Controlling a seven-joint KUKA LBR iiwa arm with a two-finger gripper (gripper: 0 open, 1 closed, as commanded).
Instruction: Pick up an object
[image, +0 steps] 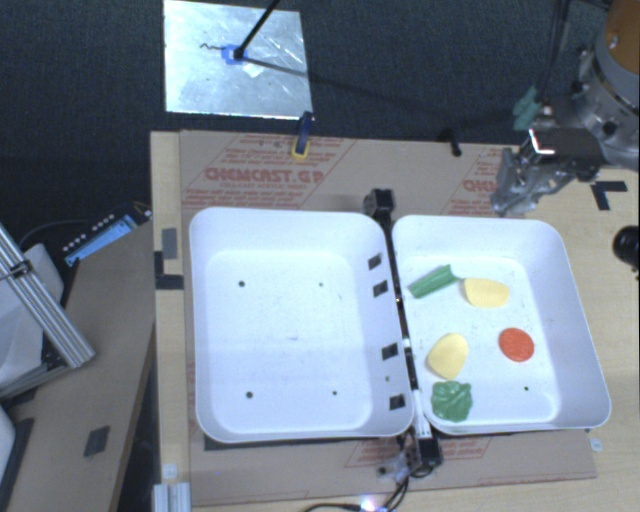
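- The tabletop (480, 165) holds two white bins side by side. All the small things lie in the right bin (570, 290).
- The arm (610, 90) comes in from the right and is cut off at the picture's edge.
- The end effector (515, 195) hangs just past the far edge of the right bin, holding nothing. It is blurry, so I cannot tell how it is set.
- The green lumpy thing (452, 400) sits near the front edge. It looks soft and light. Pinch it across its middle.
- The yellow piece (447, 354) and the other yellow piece (486, 292) look flat and smooth. They may slip.
- The green stick (432, 281) looks stiff and thin. Grab it across its short side.
- The red disc (516, 344) lies flat, so it looks hard to get under.
- All are too small to say what they are.
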